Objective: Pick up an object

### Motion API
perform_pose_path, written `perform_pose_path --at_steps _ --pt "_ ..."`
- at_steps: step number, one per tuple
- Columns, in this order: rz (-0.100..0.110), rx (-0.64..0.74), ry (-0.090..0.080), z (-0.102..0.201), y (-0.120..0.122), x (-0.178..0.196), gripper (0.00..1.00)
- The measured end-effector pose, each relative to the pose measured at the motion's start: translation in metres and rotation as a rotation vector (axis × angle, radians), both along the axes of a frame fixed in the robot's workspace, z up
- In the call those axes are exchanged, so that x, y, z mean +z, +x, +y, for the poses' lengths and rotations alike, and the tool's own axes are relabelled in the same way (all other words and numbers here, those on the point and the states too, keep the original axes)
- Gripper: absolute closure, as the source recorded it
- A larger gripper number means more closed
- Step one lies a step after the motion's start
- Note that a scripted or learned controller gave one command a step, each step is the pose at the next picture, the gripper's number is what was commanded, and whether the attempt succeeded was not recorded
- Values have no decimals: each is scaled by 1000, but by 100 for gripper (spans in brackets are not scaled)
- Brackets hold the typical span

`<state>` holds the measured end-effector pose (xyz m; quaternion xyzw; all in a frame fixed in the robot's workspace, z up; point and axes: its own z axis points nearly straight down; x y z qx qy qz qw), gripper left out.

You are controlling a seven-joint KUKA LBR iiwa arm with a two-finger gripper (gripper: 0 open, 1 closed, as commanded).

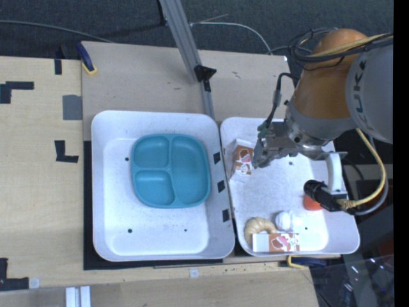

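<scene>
My gripper (261, 158) hangs low over the upper left part of the right bin (332, 235). Just left of it lies a small brown and white packet (241, 160), close to the fingers or touching them; I cannot tell which. A tan croissant-shaped piece (259, 226) rests near the front wall of that bin, with a small white object (284, 220) beside it and a white and red box (276, 242) in front. An orange object (311, 202) lies at the right side, partly behind a black fitting on the arm.
The left bin (108, 235) holds a teal divided plate (170, 170). A slanted metal pole (185, 37) stands behind the bins. The grey and orange arm (332, 88) covers the right bin's upper right. The wooden bench (38, 190) stretches to the left.
</scene>
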<state>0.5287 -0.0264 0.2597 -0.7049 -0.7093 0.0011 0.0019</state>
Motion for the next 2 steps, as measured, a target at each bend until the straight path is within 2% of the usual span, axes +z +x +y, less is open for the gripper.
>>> perform_pose_path --at_steps 1,2 --pt "0 1 0 55 -3 -19 100" --pt "-1 3 0 116 -4 -20 100"
